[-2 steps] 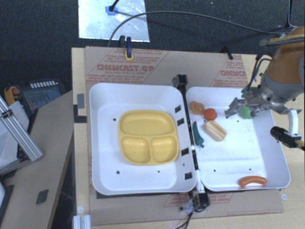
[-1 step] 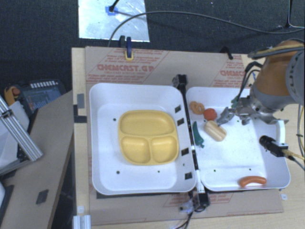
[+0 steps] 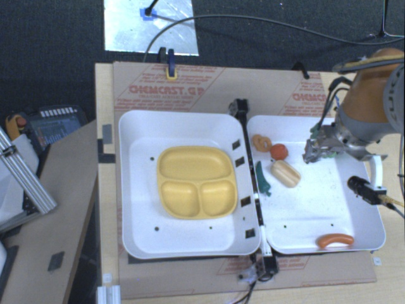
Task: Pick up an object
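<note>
Robotics lab: arm (image 3: pixel 373 100), 2 bins (image 3: pixel 136 170), cables (image 3: pixel 253 21).

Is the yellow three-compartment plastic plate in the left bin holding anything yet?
Empty. The yellow three-compartment plastic plate shows bare yellow in all three sections; it lies flat in the left white bin.

Arm (image 3: pixel 373 106) — rounded grey casing with a broad orange band above the wrist. Thin dark cables loop along its left side. Gripper (image 3: pixel 312 152) — small, grey metal, cluttered with fittings. A black cylindrical part juts from a white bracket.
</note>
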Available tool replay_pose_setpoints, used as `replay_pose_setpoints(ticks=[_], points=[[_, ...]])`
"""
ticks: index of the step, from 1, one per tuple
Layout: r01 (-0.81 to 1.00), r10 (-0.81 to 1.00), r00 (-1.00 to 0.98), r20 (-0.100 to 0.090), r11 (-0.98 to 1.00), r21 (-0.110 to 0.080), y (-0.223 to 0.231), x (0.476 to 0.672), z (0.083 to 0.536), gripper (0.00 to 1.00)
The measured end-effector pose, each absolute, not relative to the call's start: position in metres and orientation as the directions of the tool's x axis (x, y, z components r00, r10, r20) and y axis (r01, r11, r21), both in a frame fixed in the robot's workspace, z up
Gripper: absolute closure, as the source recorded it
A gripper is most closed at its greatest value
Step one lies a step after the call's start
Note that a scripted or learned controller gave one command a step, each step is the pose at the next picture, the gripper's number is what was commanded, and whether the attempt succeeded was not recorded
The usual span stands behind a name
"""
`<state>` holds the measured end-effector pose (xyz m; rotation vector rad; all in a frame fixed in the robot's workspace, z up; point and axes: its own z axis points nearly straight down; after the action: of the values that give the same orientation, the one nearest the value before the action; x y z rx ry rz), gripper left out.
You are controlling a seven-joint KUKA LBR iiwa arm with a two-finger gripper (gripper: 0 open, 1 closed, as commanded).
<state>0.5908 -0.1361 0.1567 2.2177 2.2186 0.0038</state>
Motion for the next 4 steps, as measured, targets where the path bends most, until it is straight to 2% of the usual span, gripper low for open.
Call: replay_pose_setpoints(ticks=[1, 2, 4], points=[[1.000, 1.000, -0.005, -0.001, 0.005, 0.007, -0.127, 0.589, 0.212, 1.00], [1.000, 1.000, -0.005, 0.000, 0.005, 0.003, -0.127, 0.590, 0.216, 1.00], [1.000, 1.000, -0.009, 0.001, 0.009, 0.003, -0.028, 0.597, 0.237, 1.00]])
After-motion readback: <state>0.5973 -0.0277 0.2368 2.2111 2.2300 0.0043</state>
